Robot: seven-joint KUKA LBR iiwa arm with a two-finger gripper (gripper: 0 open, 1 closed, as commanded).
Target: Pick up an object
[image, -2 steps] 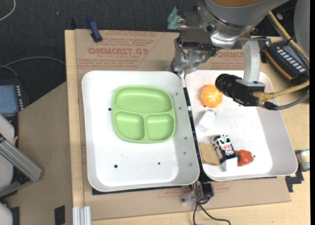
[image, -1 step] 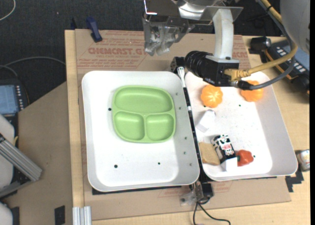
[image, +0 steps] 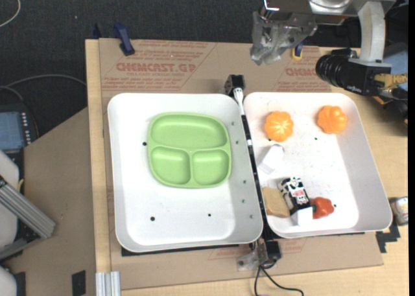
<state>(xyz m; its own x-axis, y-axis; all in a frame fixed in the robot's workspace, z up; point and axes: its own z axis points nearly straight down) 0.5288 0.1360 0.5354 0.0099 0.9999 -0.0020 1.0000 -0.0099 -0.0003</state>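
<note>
My gripper [image: 269, 52] hangs high above the bench, over the cardboard just behind the right bin's far left corner, with nothing between its fingers. In the right bin [image: 363, 159] lie two orange fruit-like objects, one [image: 279, 125] at the far left and one [image: 332, 119] at the far right. A white crumpled piece [image: 271, 157] sits in the middle left. At the near edge a black-and-white small carton [image: 296, 196] lies beside a tan flat piece [image: 275, 203] and a red small object [image: 322, 207].
The left bin [image: 130, 197] holds a green three-compartment plate [image: 189, 149]. A black cylinder device [image: 347, 71] juts in at the right behind the right bin. A blue clamp [image: 123, 37] sits on the cardboard's far left corner.
</note>
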